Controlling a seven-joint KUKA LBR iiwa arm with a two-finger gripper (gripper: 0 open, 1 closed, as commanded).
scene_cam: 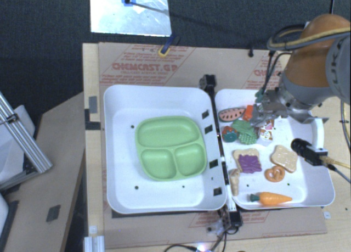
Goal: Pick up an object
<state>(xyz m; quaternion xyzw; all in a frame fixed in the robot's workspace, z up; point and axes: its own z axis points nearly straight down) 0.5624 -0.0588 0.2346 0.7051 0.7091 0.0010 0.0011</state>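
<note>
Here | pincer (262, 118) grip unclear | green knobbly toy (246, 131) just below | right bin (323, 190)

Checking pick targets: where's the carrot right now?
The carrot lies in the right bin, along its near edge, just below the pretzel and the purple-topped toast.

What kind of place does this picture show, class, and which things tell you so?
Probably a robotics lab test bench: a robot arm reaches over two white bins, one holding a green divided plate, the other toy food such as a carrot.
</note>
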